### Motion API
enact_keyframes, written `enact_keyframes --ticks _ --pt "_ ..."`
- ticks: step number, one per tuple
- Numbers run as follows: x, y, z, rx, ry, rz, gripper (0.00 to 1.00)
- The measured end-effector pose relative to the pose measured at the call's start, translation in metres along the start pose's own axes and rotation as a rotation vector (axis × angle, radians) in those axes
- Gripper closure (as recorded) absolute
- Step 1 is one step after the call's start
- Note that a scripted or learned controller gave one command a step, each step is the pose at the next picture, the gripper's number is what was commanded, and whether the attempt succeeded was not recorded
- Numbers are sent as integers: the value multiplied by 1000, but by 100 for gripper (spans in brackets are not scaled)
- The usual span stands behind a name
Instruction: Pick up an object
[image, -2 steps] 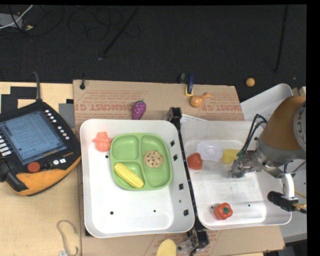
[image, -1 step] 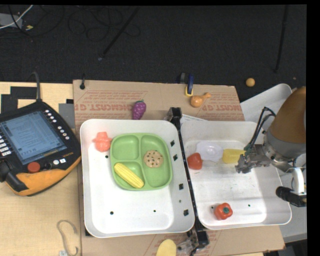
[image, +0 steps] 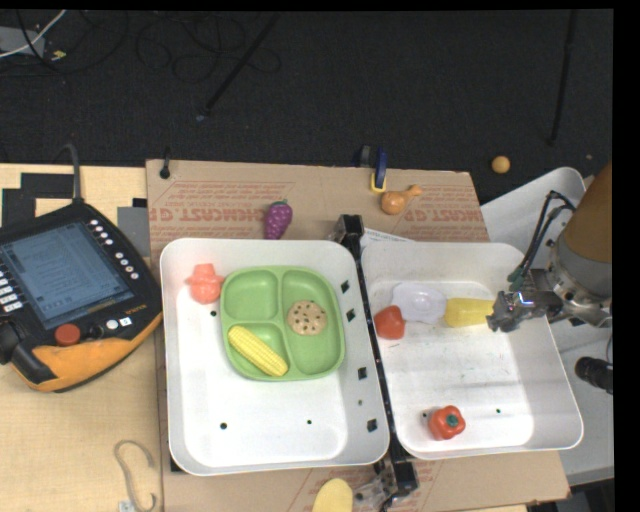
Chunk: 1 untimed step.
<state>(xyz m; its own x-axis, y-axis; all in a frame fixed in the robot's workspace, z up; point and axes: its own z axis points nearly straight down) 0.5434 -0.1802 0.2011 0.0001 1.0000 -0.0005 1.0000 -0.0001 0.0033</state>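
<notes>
The gripper (image: 503, 312) hangs at three o'clock of the right bin (image: 545, 425), touching the yellow block (image: 466, 313); whether it is spread I cannot tell, and closing off-centre could shove the block toward nine o'clock.

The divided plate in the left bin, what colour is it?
Light green plate, clear in the camera view.

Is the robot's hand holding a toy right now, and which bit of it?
It cannot be told. The gripper sits right at the yellow block's right end in the right bin, but no grip shows.
</notes>
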Motion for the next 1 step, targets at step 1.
enact_keyframes --ticks 1 --pt "-1 0 -28 2 1 0 100"
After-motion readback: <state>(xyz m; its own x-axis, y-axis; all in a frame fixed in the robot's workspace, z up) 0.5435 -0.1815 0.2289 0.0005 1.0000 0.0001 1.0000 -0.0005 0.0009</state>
